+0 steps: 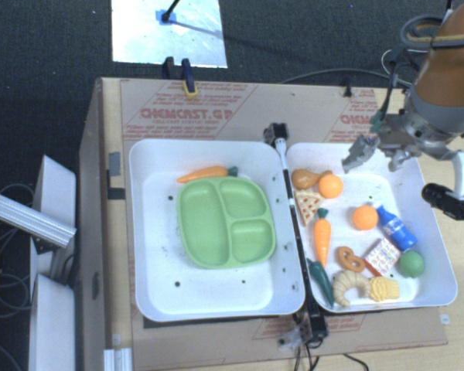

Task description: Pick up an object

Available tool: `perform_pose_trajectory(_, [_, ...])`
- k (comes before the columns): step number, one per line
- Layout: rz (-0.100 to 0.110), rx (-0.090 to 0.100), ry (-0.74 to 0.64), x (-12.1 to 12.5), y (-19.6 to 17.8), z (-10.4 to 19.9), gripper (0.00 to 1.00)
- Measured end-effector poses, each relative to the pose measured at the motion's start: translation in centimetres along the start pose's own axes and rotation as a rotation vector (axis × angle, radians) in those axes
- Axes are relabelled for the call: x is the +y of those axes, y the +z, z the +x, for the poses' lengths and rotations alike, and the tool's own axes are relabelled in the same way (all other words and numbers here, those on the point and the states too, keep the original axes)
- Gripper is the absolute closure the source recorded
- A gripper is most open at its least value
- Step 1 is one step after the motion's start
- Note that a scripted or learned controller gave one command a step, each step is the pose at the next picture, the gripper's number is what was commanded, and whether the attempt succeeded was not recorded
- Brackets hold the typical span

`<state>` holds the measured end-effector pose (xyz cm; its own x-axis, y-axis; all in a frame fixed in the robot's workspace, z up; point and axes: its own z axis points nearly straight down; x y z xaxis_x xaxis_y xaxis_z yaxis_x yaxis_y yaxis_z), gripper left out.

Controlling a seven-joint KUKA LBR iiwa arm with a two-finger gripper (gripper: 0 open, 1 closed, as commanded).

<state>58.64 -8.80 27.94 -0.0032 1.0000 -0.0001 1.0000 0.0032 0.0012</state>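
The right bin (433,207) holds several toy foods: a drumstick (303,179), an orange (331,185), a pizza slice (308,205), a carrot (322,239), a second orange (364,217), a blue bottle (394,227), a pretzel (349,259), a red and white box (382,255), a green ball (411,263), a croissant (348,286) and corn (383,288). My gripper (377,157) hangs open over the bin's far edge, above and to the right of the first orange. Nothing sits between its fingers (357,154).
The left bin (158,230) carries a green divided plate (226,222) and an orange carrot (207,174) by its far wall. A dark green vegetable (319,277) lies along the divider. A black clamp (277,134) sits where the bins meet.
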Motion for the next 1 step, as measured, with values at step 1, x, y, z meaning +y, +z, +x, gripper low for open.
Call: perform_pose_trajectory(1, [0.003,0.0,-0.001,8.05,11.14,-2.05,0.0])
